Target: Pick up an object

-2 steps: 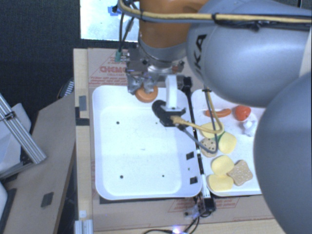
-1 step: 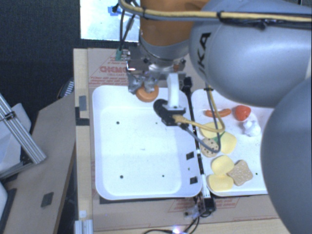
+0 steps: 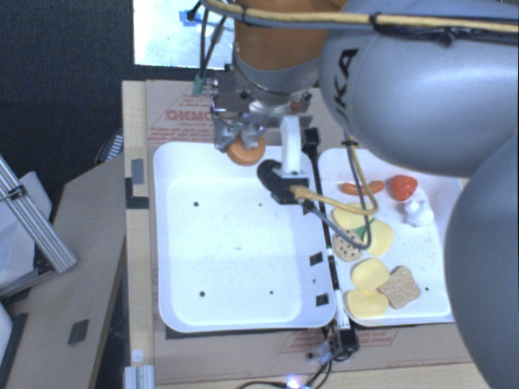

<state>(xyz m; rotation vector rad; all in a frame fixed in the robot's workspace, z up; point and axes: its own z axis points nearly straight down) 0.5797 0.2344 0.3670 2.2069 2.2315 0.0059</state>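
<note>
Hanging over the far edge of the left bin (image 3: 174, 298), the gripper (image 3: 242, 140) is pinching a small orange ring-shaped toy (image 3: 243, 152) between its closed fingers, a light, probably smooth plastic piece best gripped across its rim.

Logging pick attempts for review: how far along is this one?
Done: the pincer is over the far edge of the left bin, with an orange rounded piece just under it. In hand: unclear whether it is gripped. Left: a confirmed lift. Other food pieces lie in the right bin.
</note>
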